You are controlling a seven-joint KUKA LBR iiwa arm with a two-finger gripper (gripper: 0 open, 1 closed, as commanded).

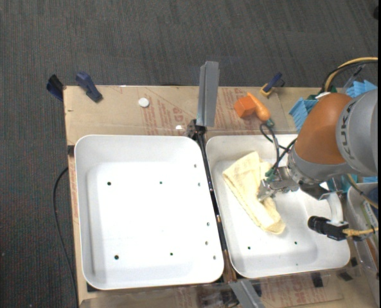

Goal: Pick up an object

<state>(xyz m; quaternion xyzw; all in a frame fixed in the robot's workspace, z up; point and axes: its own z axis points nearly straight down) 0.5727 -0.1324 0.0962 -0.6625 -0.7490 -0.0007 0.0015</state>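
We log the arm (335, 136) reaching in from the right over the right bin (306, 252), with the gripper (269, 191) lowered onto the pale yellow cloth (248, 181). The cloth lies crumpled in the left half of that bin, running diagonally from near the upper left toward the middle of the floor, and the gripper sits at its right edge, about midway along its length. We cannot tell from this slant whether the gripper is parted or clamped, nor whether any fabric is caught in it; the wrist hardware hides the contact. We judge the step in hand to be the grasp itself: descent looks finished, lift not yet begun. The next move, as we read it, calls for a firm pinch on a fold of cloth and then a straight rise, high enough for the trailing end to come off the floor. The left bin (145, 278) plays no part. Risk noted: soft fabric may slip out.
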